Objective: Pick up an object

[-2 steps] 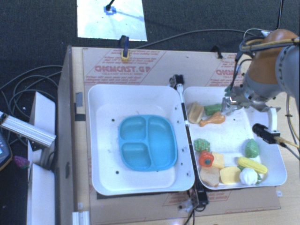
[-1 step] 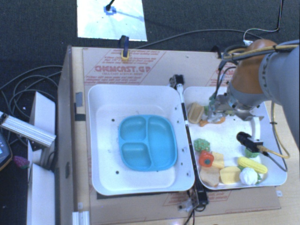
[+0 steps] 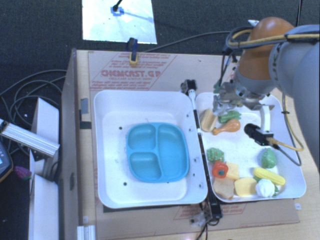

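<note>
With our gripper (image 3: 223, 110) low over the green plastic toy vegetable (image 3: 229, 117) in the right-hand shallow white bin (image 3: 298, 184), jaws' state unclear, we should centre on it before closing.

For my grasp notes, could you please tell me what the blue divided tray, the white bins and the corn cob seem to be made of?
Blue divided tray: looks like moulded plastic, smooth with a soft sheen.
White bins: probably thin formed plastic, glossy, with rounded rims.
Corn cob: apparently a plastic toy, uniformly yellow and shiny.
</note>
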You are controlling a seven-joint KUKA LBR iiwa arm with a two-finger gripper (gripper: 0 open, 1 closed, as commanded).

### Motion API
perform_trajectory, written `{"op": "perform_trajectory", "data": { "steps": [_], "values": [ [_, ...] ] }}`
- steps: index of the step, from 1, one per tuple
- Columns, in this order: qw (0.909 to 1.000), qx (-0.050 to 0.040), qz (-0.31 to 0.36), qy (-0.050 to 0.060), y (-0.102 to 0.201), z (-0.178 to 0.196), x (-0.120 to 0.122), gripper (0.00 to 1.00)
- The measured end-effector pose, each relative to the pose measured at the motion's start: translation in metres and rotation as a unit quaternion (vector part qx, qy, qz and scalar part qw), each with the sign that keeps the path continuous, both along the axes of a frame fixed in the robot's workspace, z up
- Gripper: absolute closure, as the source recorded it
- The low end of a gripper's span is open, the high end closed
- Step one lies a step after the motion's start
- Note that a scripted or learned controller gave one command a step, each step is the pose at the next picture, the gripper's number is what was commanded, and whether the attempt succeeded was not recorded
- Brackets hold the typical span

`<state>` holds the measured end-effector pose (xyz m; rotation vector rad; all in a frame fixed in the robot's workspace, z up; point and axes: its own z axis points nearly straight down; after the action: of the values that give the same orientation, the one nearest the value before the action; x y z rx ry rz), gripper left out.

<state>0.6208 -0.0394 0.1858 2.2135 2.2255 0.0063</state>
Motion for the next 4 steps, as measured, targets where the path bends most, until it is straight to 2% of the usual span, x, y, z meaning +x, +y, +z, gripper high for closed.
{"op": "perform_trajectory", "data": {
  "steps": [1, 2, 3, 4],
  "values": [
    [1.0, -0.0013, -0.002, 0.003, -0.056, -0.072, 0.027, 1.0],
    [1.0, -0.0009, -0.002, 0.002, -0.067, -0.085, 0.006, 1.0],
    [1.0, -0.0004, 0.0, 0.0, -0.018, 0.0, -0.026, 1.0],
    [1.0, -0.001, -0.002, 0.002, -0.058, 0.001, -0.066, 1.0]
  ]
}}
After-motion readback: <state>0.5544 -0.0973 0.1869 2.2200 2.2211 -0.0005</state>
